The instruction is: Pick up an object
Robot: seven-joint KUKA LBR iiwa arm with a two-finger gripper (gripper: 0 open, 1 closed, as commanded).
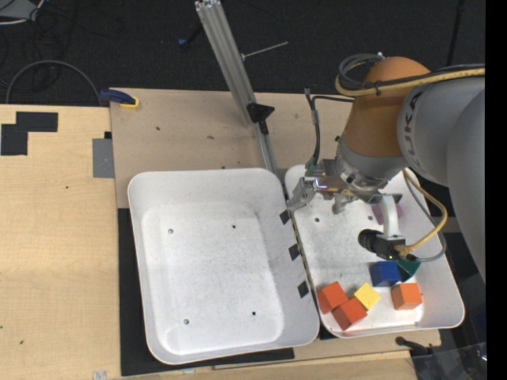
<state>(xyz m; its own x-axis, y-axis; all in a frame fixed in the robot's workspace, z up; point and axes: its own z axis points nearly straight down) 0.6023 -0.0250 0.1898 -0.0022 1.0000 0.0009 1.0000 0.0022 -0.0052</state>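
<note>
the shallow white plastic left bin [206,260] lies alongside the shallow white plastic right bin [333,244], and their long rims meet down the middle of the bench.

just right of that shared rim, over the far left corner of the right bin, hangs the metal two-finger gripper [321,187] on the grey arm with the orange band [388,109]. nothing can be seen in its grasp. from this slanted view i cannot tell whether the gripper is apart or together.

the candidates for picking all sit along the near edge of the right bin, well apart from the gripper. from the left: a red-orange wooden cube [333,295], a second red-orange cube [349,313] touching it toward the near edge, and a small yellow cube [367,296] just beside that pair. a blue cube [386,273] sits a little farther in. a dark green block [409,267] is pressed against its right side. an orange cube [406,295] sits nearest the near right corner.

my reading is that the pick is not yet begun. the main risk is a descent where the gripper now hangs, which would close on bare floor or catch the shared rim. among the blocks the crowding is the hazard: the touching cubes leave little room to straddle one, so a closing grasp could nudge a neighbour, pinch two at once, or squeeze a cube out sideways against the bin wall.
</note>
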